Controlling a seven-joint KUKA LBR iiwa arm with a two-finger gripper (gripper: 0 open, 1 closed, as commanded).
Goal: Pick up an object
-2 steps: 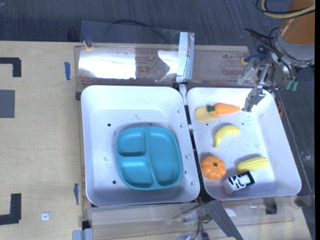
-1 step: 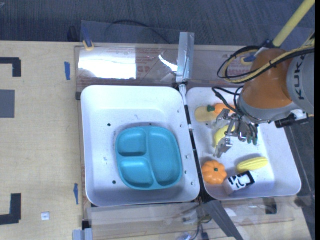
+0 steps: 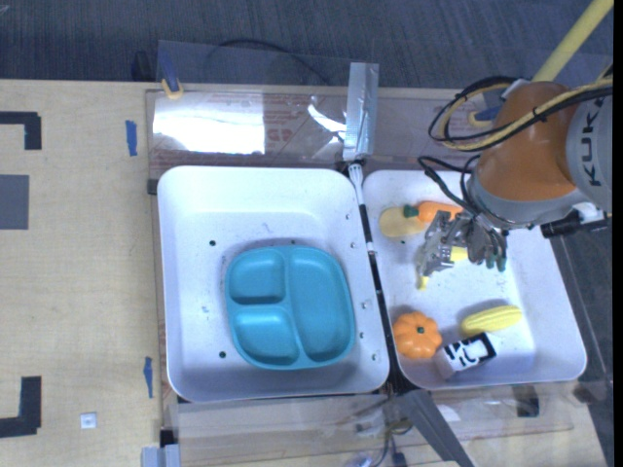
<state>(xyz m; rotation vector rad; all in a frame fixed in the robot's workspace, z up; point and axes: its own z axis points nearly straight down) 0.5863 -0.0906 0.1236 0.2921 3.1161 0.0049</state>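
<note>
Two shallow white bins lie side by side on the bench. Nearest to the camera, in the front part of the right bin [image 3: 560,343], a small black and white object [image 3: 466,350] lies close to the front wall, and I cannot tell what it is. Just to its left sits a small orange toy pumpkin [image 3: 418,335] with a green stem, near the wall between the two bins. A yellow toy corn cob [image 3: 490,317] lies just behind the black and white object.

In the left bin [image 3: 185,261], a blue tray [image 3: 289,305] with three compartments rests near the middle of the floor.

Farther back in the right bin, the gripper [image 3: 440,253] hangs over the white floor, pointing down and to the left. Its metal fingers stand a little apart, and nothing is between them. A thin yellow piece [image 3: 422,279] shows just under the fingertips; whether it belongs to the gripper I cannot tell. Behind the gripper, near the back wall, a pale yellow toy [image 3: 395,222] lies on the floor, and an orange toy [image 3: 431,210] lies just to its right, partly covered by the wrist.

The grey arm [image 3: 584,154] with its orange band [image 3: 526,159] comes in from the right, and black and yellow cables [image 3: 465,115] loop above it.
</note>
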